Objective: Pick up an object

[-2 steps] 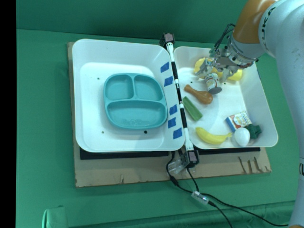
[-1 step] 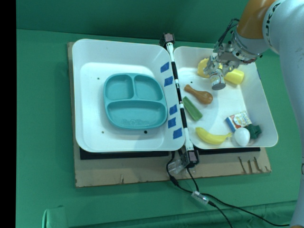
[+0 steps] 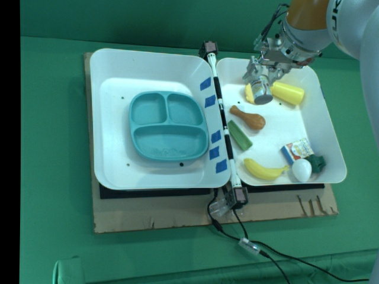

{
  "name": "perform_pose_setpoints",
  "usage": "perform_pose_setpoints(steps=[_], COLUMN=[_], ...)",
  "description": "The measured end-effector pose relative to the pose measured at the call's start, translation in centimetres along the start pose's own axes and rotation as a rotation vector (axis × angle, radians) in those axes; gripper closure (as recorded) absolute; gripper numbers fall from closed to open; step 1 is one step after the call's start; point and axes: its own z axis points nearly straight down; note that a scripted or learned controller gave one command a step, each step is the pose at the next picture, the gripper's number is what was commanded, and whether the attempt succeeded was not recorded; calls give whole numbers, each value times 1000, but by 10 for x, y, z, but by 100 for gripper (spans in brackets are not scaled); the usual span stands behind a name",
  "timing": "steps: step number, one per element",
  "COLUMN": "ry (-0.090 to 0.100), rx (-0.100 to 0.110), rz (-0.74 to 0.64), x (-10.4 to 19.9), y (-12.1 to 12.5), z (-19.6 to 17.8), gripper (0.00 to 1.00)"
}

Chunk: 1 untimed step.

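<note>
My gripper [image 3: 262,78] hangs over the back of the right bin [image 3: 331,141]. It is shut on a small silver can [image 3: 261,92], which sits tilted between the fingers with its round end facing the camera. A yellow piece [image 3: 249,93] peeks out just left of the can, and a yellow cylinder [image 3: 288,93] lies just to its right. Further forward in the same bin lie a brown drumstick [image 3: 249,118], a green stick [image 3: 240,134], a banana [image 3: 264,170], a white egg [image 3: 301,170], a small printed carton [image 3: 296,149] and a dark green item [image 3: 318,162].
The left bin [image 3: 109,81] holds a teal divided plate [image 3: 169,126]. A black bar with blue tape tags [image 3: 218,117] runs between the bins. Cables [image 3: 254,250] trail off the bench's front edge onto the green cloth.
</note>
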Motion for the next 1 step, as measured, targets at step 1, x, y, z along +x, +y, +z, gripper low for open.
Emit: perform_pose_setpoints(steps=[1], ry=[-2], rx=[-14], rz=[5], x=[-2], y=[2], z=[-17], gripper=[100])
